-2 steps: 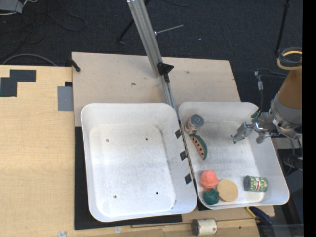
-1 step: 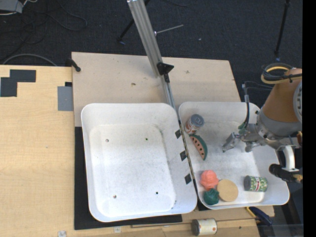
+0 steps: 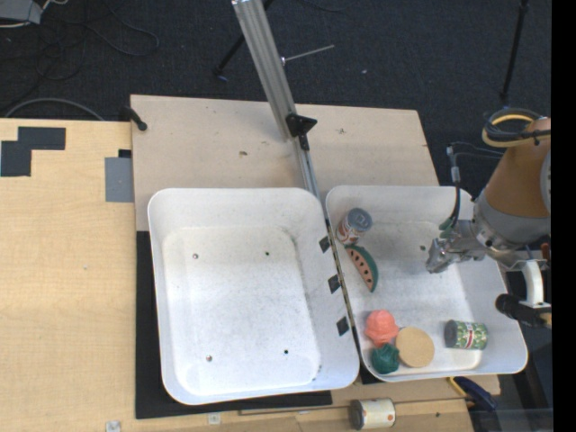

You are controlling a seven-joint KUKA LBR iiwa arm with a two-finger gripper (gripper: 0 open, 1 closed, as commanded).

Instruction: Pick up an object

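The surface (image 3: 225,142) carries two shallow white bins side by side. The left bin (image 3: 243,295) is the larger in view; the right bin (image 3: 405,210) holds every candidate object. The arm (image 3: 517,183) reaches in from the right, and its pincer (image 3: 438,257) sits low over the bare middle of the right bin, apart from all the objects. Whether the pincer is released or clenched cannot be told at this size; nothing is seen in it.

Objects, largest first. A watermelon-slice toy (image 3: 364,268), red with a green rind, lies near the dividing wall; judged light and stiff, best taken across its narrow width. A tan disc (image 3: 416,346) lies flat at the near edge, touching a small dark green piece (image 3: 386,359); judged awkward, too flat for an easy hold. A pink-orange lump (image 3: 381,326) sits just above the green piece, possibly soft. A small can (image 3: 354,225) rests against the dividing wall, and a green can (image 3: 466,335) lies on its side near the right rim; both judged light, rigid and liable to roll
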